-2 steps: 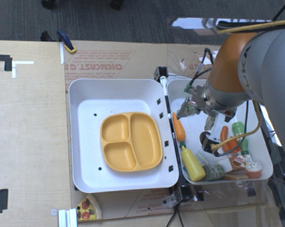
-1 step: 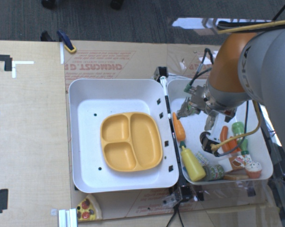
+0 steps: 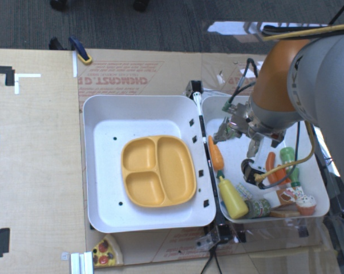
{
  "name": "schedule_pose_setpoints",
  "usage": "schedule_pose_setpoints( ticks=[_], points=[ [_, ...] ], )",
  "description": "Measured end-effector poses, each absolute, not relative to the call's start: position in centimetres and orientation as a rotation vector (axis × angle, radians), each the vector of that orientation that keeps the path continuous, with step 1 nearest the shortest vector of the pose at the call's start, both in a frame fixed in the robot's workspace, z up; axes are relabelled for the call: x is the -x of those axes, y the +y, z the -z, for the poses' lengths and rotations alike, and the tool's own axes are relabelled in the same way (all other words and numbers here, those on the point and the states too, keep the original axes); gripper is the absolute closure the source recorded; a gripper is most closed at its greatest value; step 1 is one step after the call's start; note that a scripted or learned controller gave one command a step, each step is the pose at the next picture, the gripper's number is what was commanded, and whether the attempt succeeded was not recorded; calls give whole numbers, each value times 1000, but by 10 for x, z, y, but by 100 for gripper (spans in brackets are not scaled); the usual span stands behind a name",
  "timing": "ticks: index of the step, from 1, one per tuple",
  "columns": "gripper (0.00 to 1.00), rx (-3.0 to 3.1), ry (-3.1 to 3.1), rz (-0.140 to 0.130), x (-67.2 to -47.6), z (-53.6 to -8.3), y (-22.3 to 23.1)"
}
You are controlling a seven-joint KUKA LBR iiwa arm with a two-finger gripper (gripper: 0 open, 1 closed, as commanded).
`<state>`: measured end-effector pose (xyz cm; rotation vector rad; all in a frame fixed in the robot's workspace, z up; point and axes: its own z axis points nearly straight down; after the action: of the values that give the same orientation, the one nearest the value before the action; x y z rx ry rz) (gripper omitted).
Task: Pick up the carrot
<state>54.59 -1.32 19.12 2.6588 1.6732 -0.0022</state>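
So the carrot [image 3: 215,156] is lying in the right bin [image 3: 319,182], tucked right against its left wall, with a yellow mustard bottle [image 3: 233,198] just below it. The gripper [image 3: 238,136] hangs over that bin a bit to the carrot's right, and honestly I can't tell how the jaws stand. The left bin [image 3: 97,153] has a yellow divided plate [image 3: 158,170] sitting in the middle.

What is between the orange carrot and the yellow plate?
In the camera view, the bins' two white walls stand side by side between the carrot and the yellow plate, plus bare white bin floor.
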Motion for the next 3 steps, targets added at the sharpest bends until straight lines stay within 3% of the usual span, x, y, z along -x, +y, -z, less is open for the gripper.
schedule_pose_setpoints(
  ticks=[1,2,3],
  points=[
    [0,-2701,1604,5,-574,-149,-97],
    [0,-2590,1773,2,-545,-327,-69],
    [0,-2591,1772,4,-544,-538,-102]
  ],
)
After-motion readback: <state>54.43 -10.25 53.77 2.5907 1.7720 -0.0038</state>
